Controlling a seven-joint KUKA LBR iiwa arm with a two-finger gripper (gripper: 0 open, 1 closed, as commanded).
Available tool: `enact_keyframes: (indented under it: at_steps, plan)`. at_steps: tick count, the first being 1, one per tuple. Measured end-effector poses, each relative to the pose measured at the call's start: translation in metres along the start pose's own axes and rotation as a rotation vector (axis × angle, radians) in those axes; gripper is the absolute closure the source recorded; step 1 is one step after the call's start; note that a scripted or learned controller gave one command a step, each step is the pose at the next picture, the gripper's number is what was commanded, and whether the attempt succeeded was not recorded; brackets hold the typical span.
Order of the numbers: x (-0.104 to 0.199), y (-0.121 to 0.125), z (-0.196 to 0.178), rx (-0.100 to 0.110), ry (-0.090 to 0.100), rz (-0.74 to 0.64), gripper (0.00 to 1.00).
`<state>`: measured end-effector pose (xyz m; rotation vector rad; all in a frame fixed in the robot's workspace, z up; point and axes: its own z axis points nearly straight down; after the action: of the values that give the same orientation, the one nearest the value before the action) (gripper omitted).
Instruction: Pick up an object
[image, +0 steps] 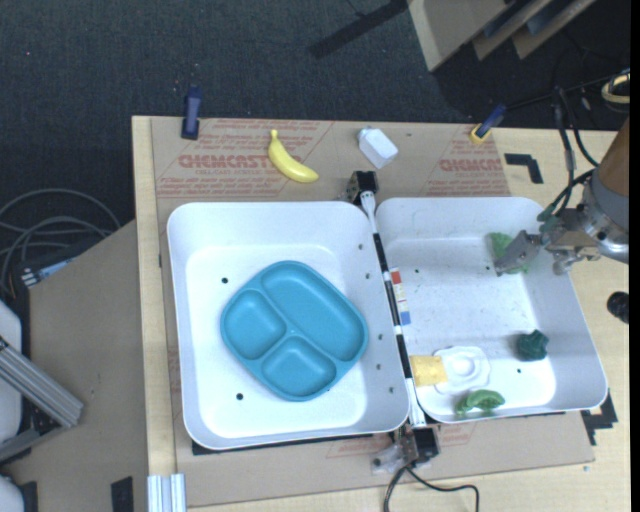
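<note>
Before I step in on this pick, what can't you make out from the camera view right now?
- Gripper: small and dark against the right bin's wall; any contact with the green object beside it can't be made out.
- Arm: cut off by the right edge.
- White and yellow items at the bin's front: too small to identify.

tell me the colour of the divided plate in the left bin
Light blue: the divided plate has three compartments and lies in the left bin, seen best in the camera view.
</note>
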<state>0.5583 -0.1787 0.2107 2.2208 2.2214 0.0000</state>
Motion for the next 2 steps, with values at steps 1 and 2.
enact_keyframes:
  at_steps: [1,2]
  plan:
    - [-0.045,-0.010,0.081,0.002,0.000,0.001,0.00]
    - [-0.037,-0.056,0.127,0.005,0.007,-0.001,0.00]
